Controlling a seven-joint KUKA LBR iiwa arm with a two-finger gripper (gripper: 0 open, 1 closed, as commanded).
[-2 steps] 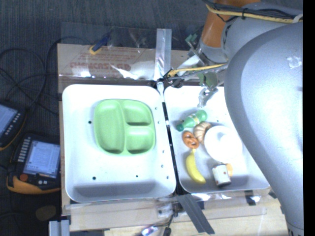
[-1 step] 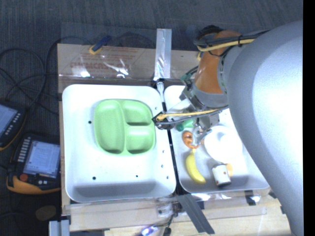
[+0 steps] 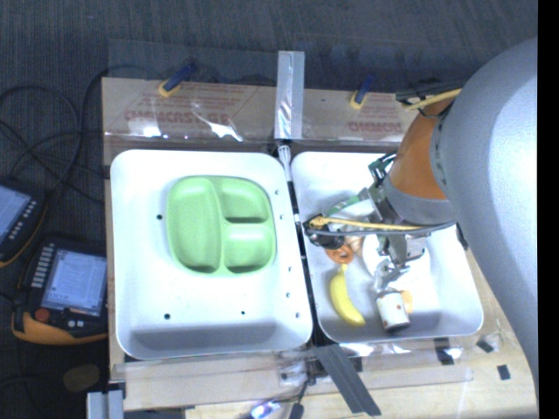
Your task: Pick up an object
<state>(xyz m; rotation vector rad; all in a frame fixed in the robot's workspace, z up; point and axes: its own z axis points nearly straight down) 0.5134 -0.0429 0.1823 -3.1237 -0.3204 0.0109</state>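
In the right bin (image 3: 465, 314) a yellow banana (image 3: 343, 297) lies near the front left. An orange and brown object (image 3: 342, 250) sits just behind it, partly under a thin yellowish cable. A small white and brown cylinder with an orange patch (image 3: 393, 310) stands near the bin's front. My gripper (image 3: 389, 274) hangs low over the bin, directly above and behind the cylinder and to the right of the banana. Nothing is visibly lifted in it. The grey arm with its orange band (image 3: 415, 168) covers the bin's back right.
The left bin (image 3: 140, 321) holds a green divided plate (image 3: 223, 223) in its middle. A metal divider (image 3: 290, 103) runs between the bins at the back. Tablets and cables lie on the floor to the left.
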